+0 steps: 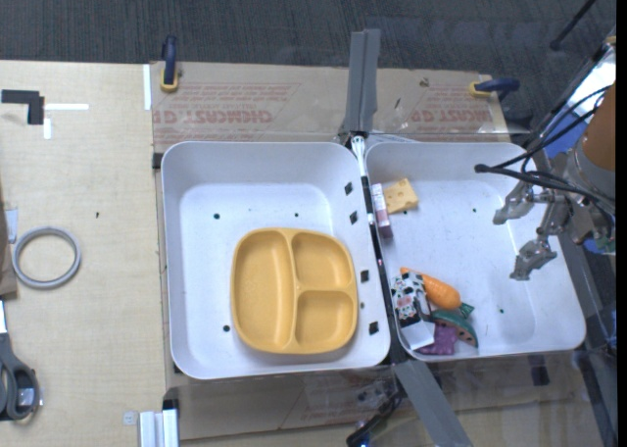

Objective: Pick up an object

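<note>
My gripper (524,235) hangs over the right side of the right bin (490,337), its two grey fingers spread apart with nothing between them. A yellow cheese-like wedge (399,196) lies at the bin's upper left. Along the bin's left wall lies a small pink and white packet (380,215). At the lower left sits a cluster: an orange carrot (439,290), a black and white patterned item (408,299), a green piece (458,316) and a purple piece (443,339). All of these lie well to the left of the gripper.
The left bin (196,200) holds a yellow divided plate (293,290). A roll of grey tape (42,257) and scissors (17,388) lie on the bench at the far left. Clamps (169,64) hold cardboard behind the bins.
</note>
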